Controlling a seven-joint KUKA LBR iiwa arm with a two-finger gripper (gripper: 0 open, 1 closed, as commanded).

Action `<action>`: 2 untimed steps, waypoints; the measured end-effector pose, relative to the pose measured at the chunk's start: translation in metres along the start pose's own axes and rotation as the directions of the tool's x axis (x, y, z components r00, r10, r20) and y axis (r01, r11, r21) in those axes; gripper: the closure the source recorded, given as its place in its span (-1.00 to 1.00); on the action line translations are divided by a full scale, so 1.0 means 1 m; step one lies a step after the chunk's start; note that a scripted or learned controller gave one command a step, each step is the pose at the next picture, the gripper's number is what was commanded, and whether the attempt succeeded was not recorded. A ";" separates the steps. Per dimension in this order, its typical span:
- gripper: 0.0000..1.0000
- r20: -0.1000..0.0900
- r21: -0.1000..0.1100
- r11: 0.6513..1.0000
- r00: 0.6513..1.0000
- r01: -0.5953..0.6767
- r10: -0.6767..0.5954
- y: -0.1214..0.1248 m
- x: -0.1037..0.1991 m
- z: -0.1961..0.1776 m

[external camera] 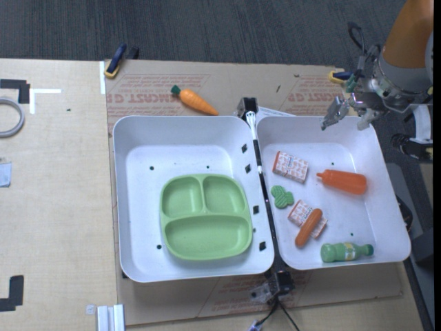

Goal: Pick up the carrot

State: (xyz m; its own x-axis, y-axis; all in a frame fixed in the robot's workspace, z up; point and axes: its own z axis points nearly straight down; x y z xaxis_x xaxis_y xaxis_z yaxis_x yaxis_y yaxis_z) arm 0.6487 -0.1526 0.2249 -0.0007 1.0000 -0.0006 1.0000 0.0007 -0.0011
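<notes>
Approach step: the gripper (348, 114), fingers spread and empty, hovers at the right bin's (386, 185) 12 o'clock rim; next, travel toward 9 o'clock to the carrot (196, 101) lying outside both bins.

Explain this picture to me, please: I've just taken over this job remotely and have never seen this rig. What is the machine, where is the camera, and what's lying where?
One fixed camera looks down at a slant on a bench. The grey and orange arm reaching in from the right is the robot; its gripper hangs over the back edge of the right bin, with nothing between its fingers. The left bin holds a green divided plate. The right bin holds an orange bottle, a green bottle, a sausage, two small cracker-like packs and a green toy piece. The carrot you're after lies on the cardboard behind the left bin, outside both bins.
</notes>
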 end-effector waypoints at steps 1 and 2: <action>-1.00 0.000 0.000 1.000 1.000 -0.017 0.017 -0.040 -0.027 0.115; -1.00 -0.001 -0.001 0.983 0.983 0.184 -0.184 -0.074 0.039 0.064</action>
State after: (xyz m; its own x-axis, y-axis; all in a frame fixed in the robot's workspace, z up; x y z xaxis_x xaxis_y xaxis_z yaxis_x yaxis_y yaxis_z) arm 0.5743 -0.1138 0.1608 -0.1846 0.9828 0.0001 0.9828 0.1846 -0.0006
